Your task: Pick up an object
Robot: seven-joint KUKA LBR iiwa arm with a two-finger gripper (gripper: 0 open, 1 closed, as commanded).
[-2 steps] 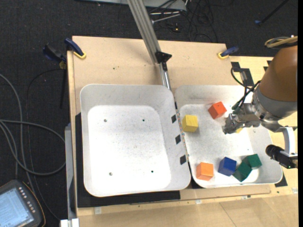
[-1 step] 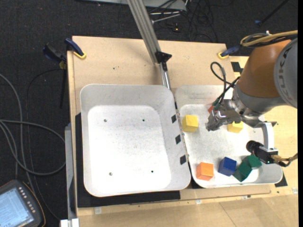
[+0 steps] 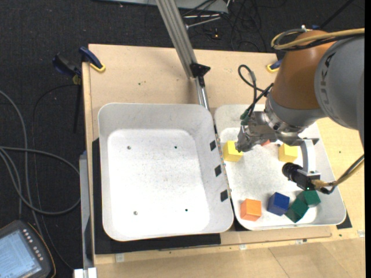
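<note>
Claw (image 3: 242, 143), grip state impossible to tell, hangs just right of a yellow block (image 3: 232, 152) by the right bin's (image 3: 331, 216) left wall; block looks light, rigid, best pinched across flat sides.

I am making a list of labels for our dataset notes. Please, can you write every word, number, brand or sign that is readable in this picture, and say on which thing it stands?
No text can be read in this view.
Handheld screen at the lower left corner: it is lit, but its content is too small and blurred to read.
Blocks, both bins and arm: no lettering visible.
</note>
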